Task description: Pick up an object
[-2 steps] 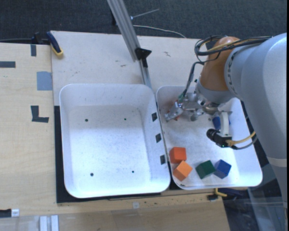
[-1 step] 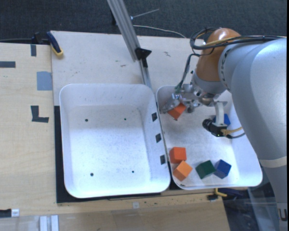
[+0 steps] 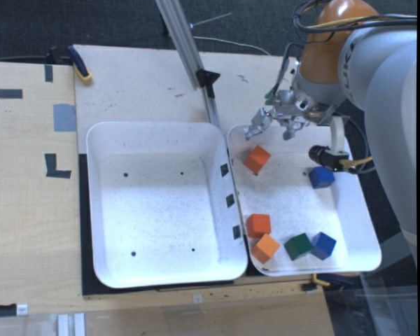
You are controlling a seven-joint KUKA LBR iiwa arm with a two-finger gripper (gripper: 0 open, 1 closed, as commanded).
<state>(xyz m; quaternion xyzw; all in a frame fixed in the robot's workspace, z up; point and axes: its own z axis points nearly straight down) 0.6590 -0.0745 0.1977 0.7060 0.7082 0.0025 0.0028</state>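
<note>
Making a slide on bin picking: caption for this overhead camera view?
KUKA gripper hovers over the right bin, above an orange cube, with nothing grasped.

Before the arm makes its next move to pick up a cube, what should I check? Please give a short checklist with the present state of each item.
1. Gripper free of any load: ok, nothing is between its fingers.
2. Fingers spread for a grasp: ok, open.
3. Target near: ok, orange cube lies just below the gripper in the right bin.
4. Room around the target: ok, it stands apart from the other cubes.
5. Gripper centred over the cube: cannot tell from this slanted view.
</note>
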